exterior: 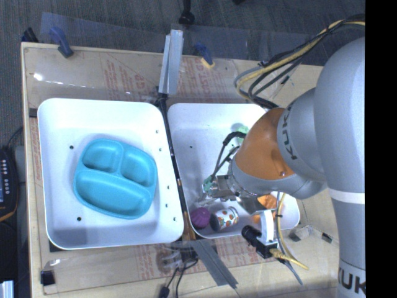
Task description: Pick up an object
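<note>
Patterned egg-shaped object [224,218], long axis left-right

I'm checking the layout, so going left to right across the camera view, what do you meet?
Left white bin → blue divided tray → right white bin → purple ball → small patterned object → orange band on the arm.

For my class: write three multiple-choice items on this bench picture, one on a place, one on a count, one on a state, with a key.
1. Where does the blue tray lie?
A. left bin
B. right bin
C. on the bench outside both bins

2. How many compartments does it have?
A. one
B. three
C. six

3. How does the purple ball sit?
A. on the tray
B. on the right bin floor beside a patterned object
C. on the floor below the bench

Key: 1 A, it lies inside the left bin. 2 B, two small wells, one long. 3 B, it lies near that bin's front edge.
</note>
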You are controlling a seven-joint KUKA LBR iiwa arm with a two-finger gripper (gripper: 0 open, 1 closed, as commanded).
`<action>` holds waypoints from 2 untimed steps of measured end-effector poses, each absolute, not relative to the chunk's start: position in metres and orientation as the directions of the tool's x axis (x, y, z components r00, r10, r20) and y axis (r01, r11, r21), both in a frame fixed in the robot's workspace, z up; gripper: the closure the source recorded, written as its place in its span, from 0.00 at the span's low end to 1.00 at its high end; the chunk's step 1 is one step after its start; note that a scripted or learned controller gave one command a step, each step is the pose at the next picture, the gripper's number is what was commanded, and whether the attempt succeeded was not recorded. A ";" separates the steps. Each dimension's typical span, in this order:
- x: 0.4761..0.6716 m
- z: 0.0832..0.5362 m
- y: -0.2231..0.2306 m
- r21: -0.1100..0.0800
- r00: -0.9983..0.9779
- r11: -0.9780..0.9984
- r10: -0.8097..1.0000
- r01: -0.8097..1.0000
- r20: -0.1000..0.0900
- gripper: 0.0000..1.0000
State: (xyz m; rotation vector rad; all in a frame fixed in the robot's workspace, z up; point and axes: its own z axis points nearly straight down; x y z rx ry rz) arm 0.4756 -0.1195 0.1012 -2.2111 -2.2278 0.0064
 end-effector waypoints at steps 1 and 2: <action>0.476 0.091 -0.184 -0.002 -0.006 0.006 1.000 1.000 0.001 1.00; 0.476 0.091 -0.184 -0.002 -0.006 0.006 1.000 1.000 0.001 0.00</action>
